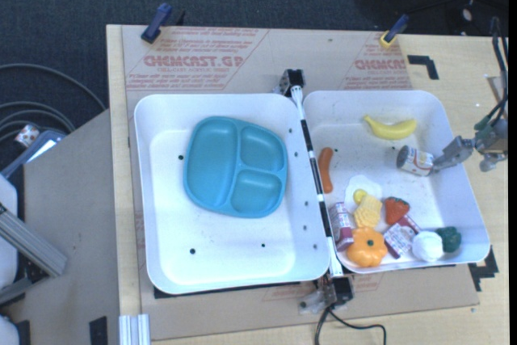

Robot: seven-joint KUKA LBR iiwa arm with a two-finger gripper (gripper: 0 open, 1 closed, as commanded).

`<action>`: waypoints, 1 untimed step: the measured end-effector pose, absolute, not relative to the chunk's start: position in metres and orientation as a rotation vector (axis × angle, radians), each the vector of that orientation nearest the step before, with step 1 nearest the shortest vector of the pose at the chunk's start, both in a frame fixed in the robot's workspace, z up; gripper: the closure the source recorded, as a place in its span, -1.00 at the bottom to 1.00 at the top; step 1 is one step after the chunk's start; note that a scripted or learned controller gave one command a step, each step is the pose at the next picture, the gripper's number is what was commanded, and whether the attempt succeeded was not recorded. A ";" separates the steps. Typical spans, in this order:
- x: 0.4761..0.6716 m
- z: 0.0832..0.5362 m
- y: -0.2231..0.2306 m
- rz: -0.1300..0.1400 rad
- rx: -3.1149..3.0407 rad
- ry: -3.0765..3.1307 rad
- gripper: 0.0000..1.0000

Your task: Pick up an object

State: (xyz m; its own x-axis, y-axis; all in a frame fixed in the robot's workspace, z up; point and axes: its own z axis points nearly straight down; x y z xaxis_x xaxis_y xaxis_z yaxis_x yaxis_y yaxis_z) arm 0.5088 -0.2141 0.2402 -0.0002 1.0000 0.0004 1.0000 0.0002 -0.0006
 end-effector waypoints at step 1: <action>0.501 0.102 -0.222 -0.001 -2.215 -2.217 -1.00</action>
